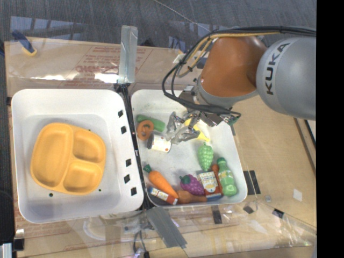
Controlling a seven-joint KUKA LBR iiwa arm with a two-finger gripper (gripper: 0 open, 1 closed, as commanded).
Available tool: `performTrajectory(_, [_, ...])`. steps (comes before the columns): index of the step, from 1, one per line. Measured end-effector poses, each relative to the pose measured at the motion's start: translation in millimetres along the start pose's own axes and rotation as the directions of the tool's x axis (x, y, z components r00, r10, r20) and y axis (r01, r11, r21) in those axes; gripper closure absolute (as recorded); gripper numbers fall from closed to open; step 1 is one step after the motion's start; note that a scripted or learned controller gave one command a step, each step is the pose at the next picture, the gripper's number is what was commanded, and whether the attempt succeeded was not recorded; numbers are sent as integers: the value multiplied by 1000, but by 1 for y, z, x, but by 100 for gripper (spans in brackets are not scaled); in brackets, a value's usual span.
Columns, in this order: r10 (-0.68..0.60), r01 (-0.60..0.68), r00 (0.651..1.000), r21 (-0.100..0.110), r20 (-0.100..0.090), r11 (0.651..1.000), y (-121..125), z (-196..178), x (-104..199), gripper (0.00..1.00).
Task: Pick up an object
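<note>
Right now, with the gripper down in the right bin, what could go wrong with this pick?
The gripper sits among crowded toys: a white block and an orange ring lie close by, so it may close on two things or knock one aside. A yellow piece lies right beside it and could slip away. The toys near the bin's front wall are tightly packed, so a later pick there could drag neighbours.

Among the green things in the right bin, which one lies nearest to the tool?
The flat green piece at the bin's upper left, beside the orange ring, lies nearest to the tool. The bumpy green fruit and green bottle lie lower, toward the bin's right side.
</note>
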State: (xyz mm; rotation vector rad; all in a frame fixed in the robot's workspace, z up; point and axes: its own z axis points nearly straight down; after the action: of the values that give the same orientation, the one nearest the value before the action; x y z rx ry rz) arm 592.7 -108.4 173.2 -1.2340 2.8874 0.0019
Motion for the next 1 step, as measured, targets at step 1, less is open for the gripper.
performTrajectory(1, [101, -101, 995, 9, 5, 995, -76, -90, -16, 100])
